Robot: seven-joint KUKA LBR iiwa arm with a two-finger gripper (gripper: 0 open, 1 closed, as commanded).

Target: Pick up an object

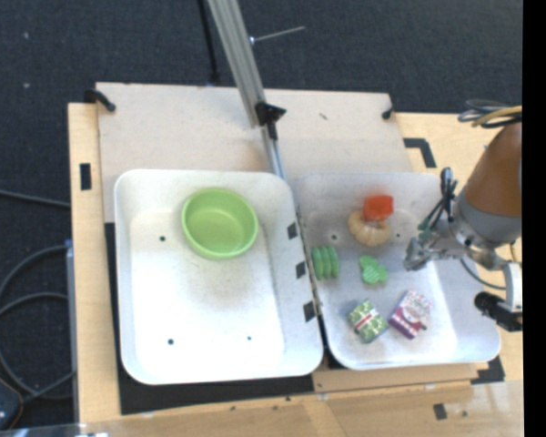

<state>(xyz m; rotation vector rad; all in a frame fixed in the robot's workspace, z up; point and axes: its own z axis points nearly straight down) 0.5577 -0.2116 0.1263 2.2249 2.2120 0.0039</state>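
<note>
Camera view, looking down on the bench: two white bins side by side. Left bin (pixel 146 335) has a green bowl (pixel 220 223) sitting upright near its upper middle, nothing else visible in it.

Right bin (pixel 473 340) holds the loose candidates. A beige rounded item (pixel 369 230) with an orange-red piece (pixel 379 208) touching its top sits in the upper middle. A green ridged piece (pixel 325 262) lies near the left wall. A small green item (pixel 374 270) is just right of that. Toward the front there is a green wrapped packet (pixel 368 320) and beside it a pink-and-white packet (pixel 410 313), close but apparently apart.

The arm comes in from the right, orange band visible, wrist over the right side of the right bin. The gripper (pixel 417 255) is low, between the beige item and the pink packet, a little right of the small green item. How far apart the fingers stand cannot be told at this resolution, and nothing is visibly between them.

Progress, as a judgement: pick not done. Every object appears to lie on the bin floor, none lifted. The gripper is positioned in the bin near several targets, so this reads as approach or descent stage. Left to do: settle on a target, close on it, lift clear.

Nearest options look like the small green item and the pink-and-white packet.
</note>
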